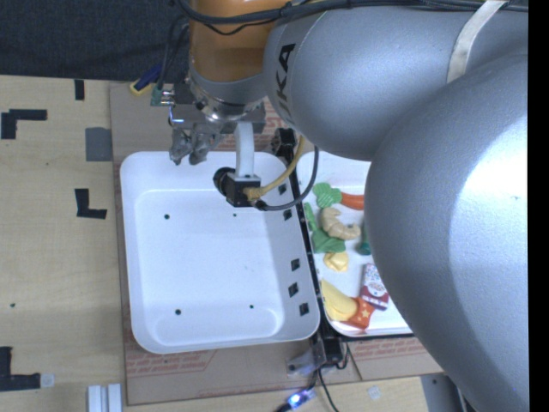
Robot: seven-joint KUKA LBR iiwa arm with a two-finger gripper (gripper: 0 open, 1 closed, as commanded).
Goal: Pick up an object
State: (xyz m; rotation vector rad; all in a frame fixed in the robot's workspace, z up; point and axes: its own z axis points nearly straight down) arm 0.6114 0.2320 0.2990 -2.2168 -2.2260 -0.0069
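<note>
I see the gripper (190, 151) hanging over the far rim of the left bin (206, 256), 1 of 2 bins. I cannot tell how it is set. Beside it to the right a white post ends in a black fitting (233, 185) with a tan hose. Further right, past the bin divider, the right bin (377, 326) holds the objects: 2 green pieces (327, 197), 1 orange piece (352, 201), 1 tan piece (338, 224), 2 yellow pieces (338, 302), 1 red packet (371, 292). The arm (412, 144) hides the rest.

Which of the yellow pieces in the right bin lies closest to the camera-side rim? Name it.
The long yellow piece, banana-like, near the bin's near rim beside the red packet. The smaller yellow piece lies farther up.
</note>
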